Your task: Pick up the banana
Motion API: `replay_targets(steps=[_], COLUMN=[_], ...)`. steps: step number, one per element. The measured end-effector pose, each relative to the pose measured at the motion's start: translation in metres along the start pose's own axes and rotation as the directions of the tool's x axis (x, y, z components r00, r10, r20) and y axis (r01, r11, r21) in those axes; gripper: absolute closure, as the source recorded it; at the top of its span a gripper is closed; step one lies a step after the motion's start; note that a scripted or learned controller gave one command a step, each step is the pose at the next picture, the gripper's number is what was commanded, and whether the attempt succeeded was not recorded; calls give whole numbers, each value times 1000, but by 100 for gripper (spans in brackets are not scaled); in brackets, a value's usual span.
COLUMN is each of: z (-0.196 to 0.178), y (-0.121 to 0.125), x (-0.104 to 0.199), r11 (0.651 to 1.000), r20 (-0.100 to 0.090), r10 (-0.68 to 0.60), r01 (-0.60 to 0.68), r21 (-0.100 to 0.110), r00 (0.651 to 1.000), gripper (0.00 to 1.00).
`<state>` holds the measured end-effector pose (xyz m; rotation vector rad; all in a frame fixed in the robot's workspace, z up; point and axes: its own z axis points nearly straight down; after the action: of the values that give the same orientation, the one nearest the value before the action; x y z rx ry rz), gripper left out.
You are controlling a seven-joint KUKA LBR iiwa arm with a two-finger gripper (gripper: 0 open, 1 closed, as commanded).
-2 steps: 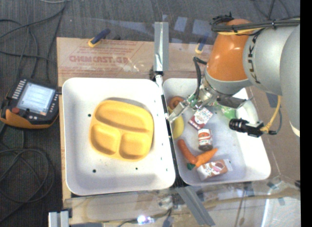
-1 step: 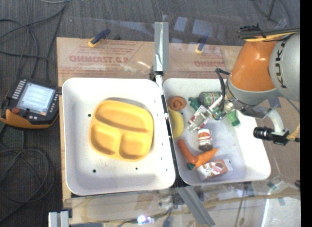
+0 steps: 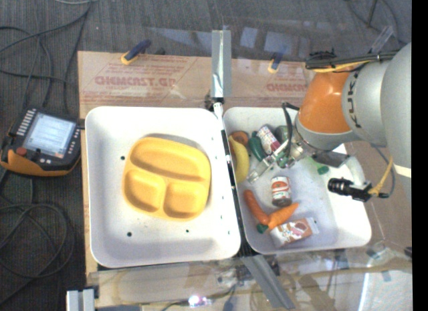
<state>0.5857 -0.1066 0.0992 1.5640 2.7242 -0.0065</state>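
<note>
The banana [image 3: 239, 158] is yellow and lies lengthwise along the left wall of the right bin [image 3: 348, 236]. My gripper [image 3: 262, 166] hangs low over that bin, just right of the banana's middle, among the clutter. Whether it touches the banana is unclear. The orange band of the arm [image 3: 324, 106] sits above the bin's back right part.
Close to the gripper in the right bin lie a green item [image 3: 256, 147], a can on its side [image 3: 269, 136], a small upright can [image 3: 281, 190], two carrots [image 3: 257, 209], and a packet [image 3: 294, 231]. The left bin [image 3: 107, 236] holds a yellow divided tray [image 3: 167, 177].
</note>
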Motion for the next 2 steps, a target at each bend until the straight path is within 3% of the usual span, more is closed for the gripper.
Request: replay_targets(steps=[1,2], z=[-37,-64], y=[42,-5], x=[-23,13], r11=[946,989], r20=[2,-4], r10=[-323,-151], r01=[323,151], r21=[-2,-4], r00=[946,989], gripper=[0,0])
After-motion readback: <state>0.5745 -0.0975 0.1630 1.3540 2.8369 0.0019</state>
